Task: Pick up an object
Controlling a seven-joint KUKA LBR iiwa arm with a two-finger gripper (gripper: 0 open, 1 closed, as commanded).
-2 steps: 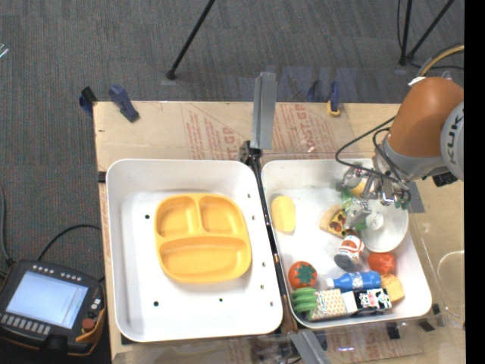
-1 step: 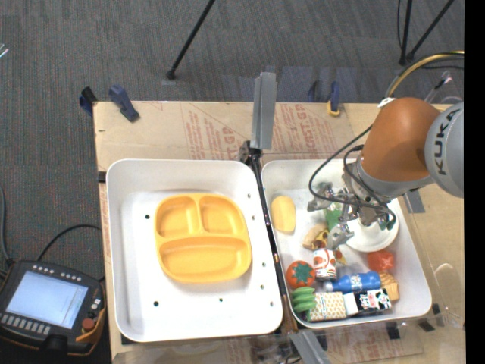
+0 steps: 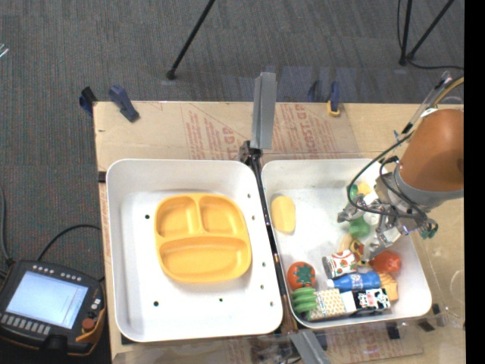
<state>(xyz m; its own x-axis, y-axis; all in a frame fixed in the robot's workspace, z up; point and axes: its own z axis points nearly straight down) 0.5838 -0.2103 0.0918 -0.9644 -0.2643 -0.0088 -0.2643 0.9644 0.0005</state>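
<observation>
Grey carpet is surrounding a cardboard-topped bench (image 3: 220,127) that is carrying two shallow white bins side by side, with tripod legs standing on the floor behind it and a handheld control pad (image 3: 49,303) lying on the floor near the left bin's front corner.

Camera view: the left bin (image 3: 121,203) is holding a yellow divided plate (image 3: 203,236) near its middle. The right bin (image 3: 311,177) is holding the loose objects. A pale yellow oval piece (image 3: 283,214) is lying just beside the wall that the right bin shares with the left bin, apart from the rest. Along the right bin's front wall a red tomato-like toy (image 3: 301,274), a green ridged piece (image 3: 304,300), a checkered packet (image 3: 332,303), a blue bottle (image 3: 357,282), a black-and-white carton (image 3: 370,299) and a small red-and-white can (image 3: 340,264) are crowding together. A red ball (image 3: 387,263) is sitting just behind the carton.

The arm, its orange band (image 3: 433,154) showing, is reaching in over the right bin's far side. The gripper (image 3: 377,222) is hanging over the cluster, just behind the can and the red ball; whether its fingers are spread or closed cannot be told, and no object is visibly sitting between them.
</observation>
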